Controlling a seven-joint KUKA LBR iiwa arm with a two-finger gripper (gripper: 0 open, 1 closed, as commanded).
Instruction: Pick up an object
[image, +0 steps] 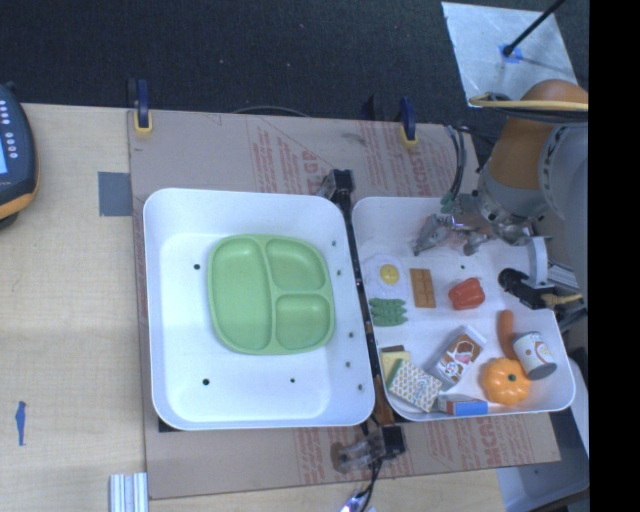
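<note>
right bin (372, 215): toys crowd its near edge; far edge lies bare.
gripper (440, 236): over that far edge, fingers apart, holding nothing.

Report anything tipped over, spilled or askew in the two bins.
Little stands out. In the right bin, the small white can lies on its side beside the orange pumpkin. The green divided plate sits flat in the left bin. Nothing looks spilled.
</note>
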